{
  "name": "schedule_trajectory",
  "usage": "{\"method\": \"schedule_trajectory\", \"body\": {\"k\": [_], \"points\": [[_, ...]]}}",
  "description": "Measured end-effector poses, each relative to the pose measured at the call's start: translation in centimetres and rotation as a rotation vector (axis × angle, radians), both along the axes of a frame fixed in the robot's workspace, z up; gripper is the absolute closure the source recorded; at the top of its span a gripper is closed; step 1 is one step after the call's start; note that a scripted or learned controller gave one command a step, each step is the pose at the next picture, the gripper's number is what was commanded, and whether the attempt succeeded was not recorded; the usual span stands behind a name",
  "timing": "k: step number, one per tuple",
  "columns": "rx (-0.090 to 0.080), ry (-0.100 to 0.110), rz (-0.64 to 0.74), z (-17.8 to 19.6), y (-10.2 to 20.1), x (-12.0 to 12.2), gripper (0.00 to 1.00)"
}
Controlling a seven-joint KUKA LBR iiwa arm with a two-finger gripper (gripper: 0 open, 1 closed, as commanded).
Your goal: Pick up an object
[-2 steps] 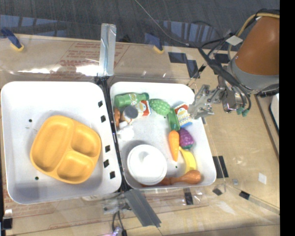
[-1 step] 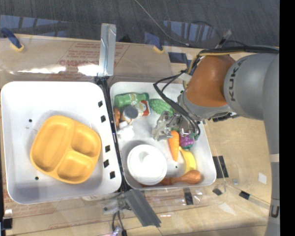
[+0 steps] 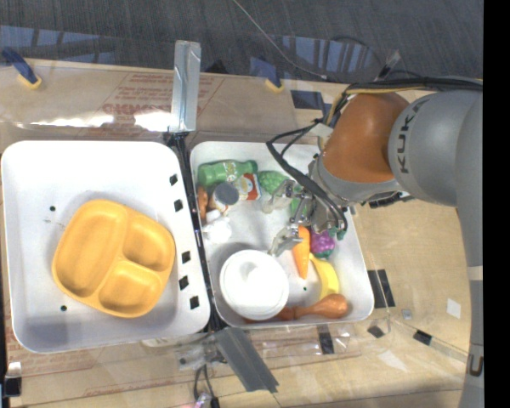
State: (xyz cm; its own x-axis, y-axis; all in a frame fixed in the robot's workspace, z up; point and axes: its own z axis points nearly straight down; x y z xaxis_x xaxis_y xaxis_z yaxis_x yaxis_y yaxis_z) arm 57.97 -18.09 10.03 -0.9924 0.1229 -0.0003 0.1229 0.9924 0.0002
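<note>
The right bin holds a heap of toy items. An orange carrot lies near its middle, with a purple grape bunch and a yellow banana beside it. A white round bowl sits at the front. A green bottle lies along the back wall. My gripper is low in this bin, right at the carrot's upper end and beside the grapes. The wrist hides how it meets the carrot.
The left bin carries a yellow divided plate. A brown drumstick-like piece lies along the right bin's front wall. A small green item and a grey-capped item sit near the bottle. Cables trail behind the arm.
</note>
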Motion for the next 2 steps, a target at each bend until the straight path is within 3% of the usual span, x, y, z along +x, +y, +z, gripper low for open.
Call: {"method": "schedule_trajectory", "body": {"k": [1, 2], "points": [[-0.001, -0.003, 0.005, 1.10, 0.10, 0.15, 1.00], [0.000, -0.002, 0.006, 1.08, 0.12, 0.14, 0.00]]}}
